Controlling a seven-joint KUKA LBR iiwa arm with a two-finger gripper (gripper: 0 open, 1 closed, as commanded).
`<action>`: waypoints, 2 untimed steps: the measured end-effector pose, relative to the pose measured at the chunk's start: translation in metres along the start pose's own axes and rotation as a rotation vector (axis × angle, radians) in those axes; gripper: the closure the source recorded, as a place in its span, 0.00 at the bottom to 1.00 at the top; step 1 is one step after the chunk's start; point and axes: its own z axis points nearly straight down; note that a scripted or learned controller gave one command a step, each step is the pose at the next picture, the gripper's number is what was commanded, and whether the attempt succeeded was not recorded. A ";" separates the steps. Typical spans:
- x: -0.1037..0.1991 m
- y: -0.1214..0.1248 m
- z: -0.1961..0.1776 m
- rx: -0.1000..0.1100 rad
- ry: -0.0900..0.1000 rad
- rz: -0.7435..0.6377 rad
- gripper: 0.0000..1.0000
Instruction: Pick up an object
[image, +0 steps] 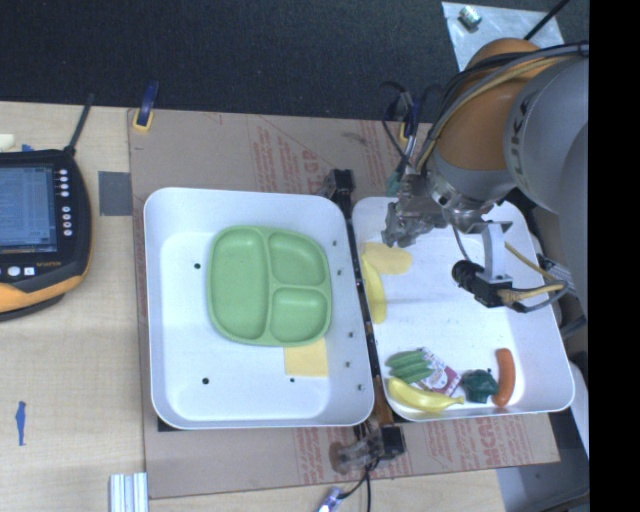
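Toy banana (424, 398), green pod (408, 360) and sausage (504, 377) lie at the right bin's (545, 330) near edge, well below the gripper (405, 228), yellow piece (385, 262) just beneath it, green divided plate (269, 285) in the left bin (180, 360) beside it, gripper's grip state not discernible.

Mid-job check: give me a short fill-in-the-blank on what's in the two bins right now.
1. The green tray lies in the ____ bin.
2. The yellow slice beside the tray is ____ in shape.
3. The banana lies in the ____ bin.
4. The gripper hangs over the ____ bin.

Missing words: left; square; right; right
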 end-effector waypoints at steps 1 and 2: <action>0.047 0.015 0.010 -0.002 0.000 -0.001 1.00; -0.006 -0.018 -0.040 -0.004 -0.001 0.002 1.00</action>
